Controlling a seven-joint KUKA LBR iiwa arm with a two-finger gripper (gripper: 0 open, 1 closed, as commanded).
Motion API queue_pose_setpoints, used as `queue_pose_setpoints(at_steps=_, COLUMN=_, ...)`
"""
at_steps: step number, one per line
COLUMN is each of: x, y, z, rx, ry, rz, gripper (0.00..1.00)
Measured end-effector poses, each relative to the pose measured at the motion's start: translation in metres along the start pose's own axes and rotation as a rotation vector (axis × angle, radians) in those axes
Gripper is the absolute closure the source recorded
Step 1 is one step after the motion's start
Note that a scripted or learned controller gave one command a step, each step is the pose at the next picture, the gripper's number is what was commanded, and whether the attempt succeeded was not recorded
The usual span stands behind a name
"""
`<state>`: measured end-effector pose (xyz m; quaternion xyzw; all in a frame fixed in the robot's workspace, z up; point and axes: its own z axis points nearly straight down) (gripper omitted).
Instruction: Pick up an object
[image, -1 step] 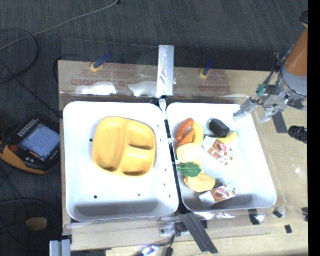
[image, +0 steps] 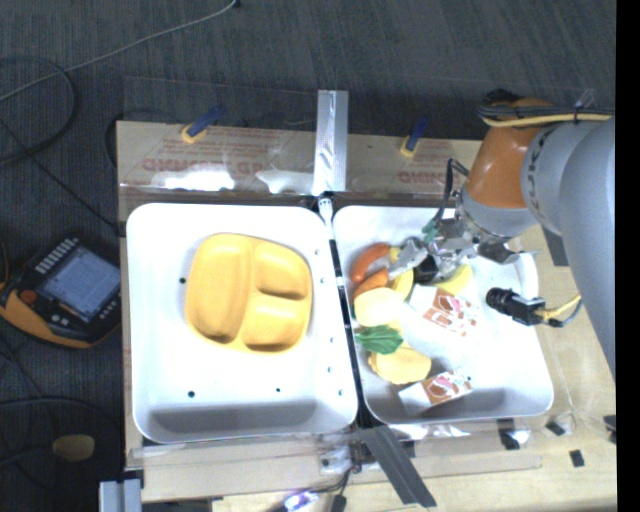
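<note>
My gripper (image: 428, 256) is low in the right bin (image: 520, 385), near its back, over the top of a pile of toy food. Right under it lie an orange-red piece (image: 368, 262) and a yellow piece (image: 402, 284). A white and red carton (image: 447, 310) lies just in front of the gripper. Nearer the front are a pale round piece (image: 374, 307), a green leaf (image: 380, 340), a tan round piece (image: 401, 366) and a second small carton (image: 446, 387). Nothing is seen lifted.
The left bin (image: 160, 400) holds a yellow divided plate (image: 248, 291). A raised rim between the bins runs just left of the pile. The grey arm with its orange band (image: 497, 175) comes in over the right bin's back right corner.
</note>
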<state>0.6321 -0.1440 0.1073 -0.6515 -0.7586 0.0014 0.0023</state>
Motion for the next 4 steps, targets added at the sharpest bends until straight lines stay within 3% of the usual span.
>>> queue_pose_setpoints(at_steps=1, x=-0.001, y=0.037, z=0.019, rx=-0.001, ry=-0.006, rz=-0.227, gripper=0.0)
queue_pose_setpoints(at_steps=2, x=0.0, y=0.04, z=0.01, rx=-0.007, ry=-0.009, rz=-0.227, gripper=1.0)
queue_pose_setpoints(at_steps=3, x=0.016, y=0.015, z=-0.023, rx=0.0, ry=0.0, rz=0.014, gripper=1.0)
queue_pose_setpoints(at_steps=4, x=0.093, y=0.036, z=-0.074, rx=0.0, ry=-0.001, rz=-0.012, gripper=1.0)
